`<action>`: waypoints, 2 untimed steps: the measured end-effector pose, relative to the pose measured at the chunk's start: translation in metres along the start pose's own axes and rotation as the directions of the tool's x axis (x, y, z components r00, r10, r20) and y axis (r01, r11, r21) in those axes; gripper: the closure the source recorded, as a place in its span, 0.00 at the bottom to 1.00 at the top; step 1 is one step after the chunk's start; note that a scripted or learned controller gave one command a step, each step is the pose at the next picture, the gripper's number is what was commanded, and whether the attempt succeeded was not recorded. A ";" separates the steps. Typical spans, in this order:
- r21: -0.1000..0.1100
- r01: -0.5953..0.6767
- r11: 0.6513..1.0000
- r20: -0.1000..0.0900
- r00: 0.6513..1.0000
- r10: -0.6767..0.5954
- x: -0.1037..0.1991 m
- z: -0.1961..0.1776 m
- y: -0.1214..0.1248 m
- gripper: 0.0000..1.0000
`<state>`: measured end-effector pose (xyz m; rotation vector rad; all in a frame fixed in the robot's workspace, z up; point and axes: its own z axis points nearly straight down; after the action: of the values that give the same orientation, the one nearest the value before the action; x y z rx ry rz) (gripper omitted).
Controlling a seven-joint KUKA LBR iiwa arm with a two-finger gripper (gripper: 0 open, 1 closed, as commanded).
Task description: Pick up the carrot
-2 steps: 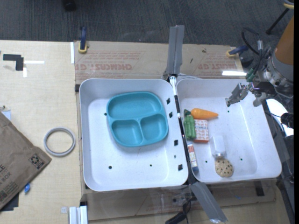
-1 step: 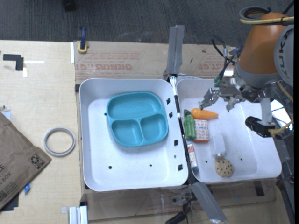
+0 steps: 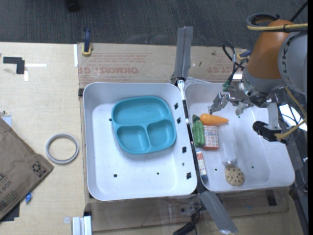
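The orange carrot (image 3: 214, 119) lies in the right bin (image 3: 274, 175), near its left wall, with its tip pointing right. My gripper (image 3: 229, 105) hangs just above and to the right of the carrot, its two fingers spread apart with nothing between them. One fingertip (image 3: 218, 103) is close over the carrot's middle. The grey arm with its orange band comes in from the upper right.
Beside the carrot lie a green vegetable (image 3: 198, 132), a small red and white packet (image 3: 211, 137), a clear small item (image 3: 228, 155) and a cookie (image 3: 234, 176). The left bin (image 3: 98, 180) holds a teal divided plate (image 3: 144, 125). A tape ring (image 3: 62, 148) sits on the bench at left.
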<state>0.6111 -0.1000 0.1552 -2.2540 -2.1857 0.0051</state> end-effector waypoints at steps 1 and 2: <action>-0.005 0.298 0.954 0.002 0.954 -0.298 0.022 -0.037 0.000 0.00; -0.005 0.469 0.883 0.004 0.883 -0.469 -0.022 -0.095 0.049 0.00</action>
<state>0.6594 -0.1231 0.2503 -1.6621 -2.6697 0.0011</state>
